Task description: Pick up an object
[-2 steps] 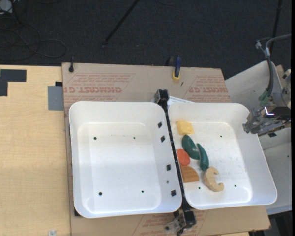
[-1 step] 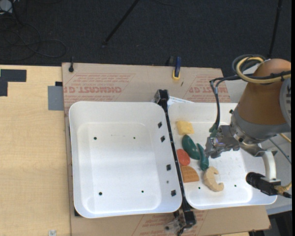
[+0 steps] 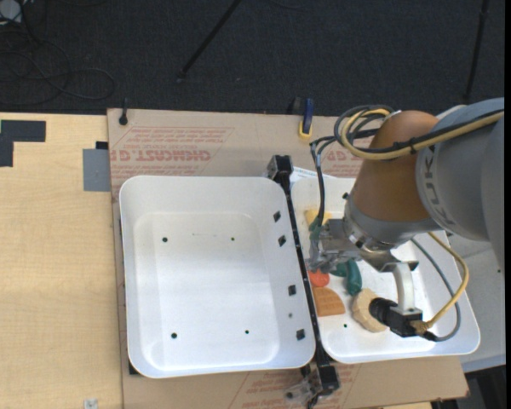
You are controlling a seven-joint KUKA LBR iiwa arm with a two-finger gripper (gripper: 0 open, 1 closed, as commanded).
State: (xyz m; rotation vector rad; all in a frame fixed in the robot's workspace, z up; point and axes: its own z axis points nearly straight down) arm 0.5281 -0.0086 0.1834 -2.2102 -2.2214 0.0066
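My gripper (image 3: 327, 256) reaches down into the right bin (image 3: 460, 335), near its left wall, under the grey arm with the orange band. Just below it lie a small red thing (image 3: 319, 278) and an orange block (image 3: 328, 302). A teal object (image 3: 353, 276) lies right of the gripper, partly hidden by the wrist. Lower right of the block sits a cream rounded object (image 3: 365, 311). A yellow piece (image 3: 312, 217) shows above the gripper by the bin wall.
The left bin (image 3: 145, 228) stands beside the right one, with a black divider rail (image 3: 293, 254) between them. Both rest on a cardboard sheet (image 3: 170, 147) on the wooden bench. The arm covers the right bin's upper part.
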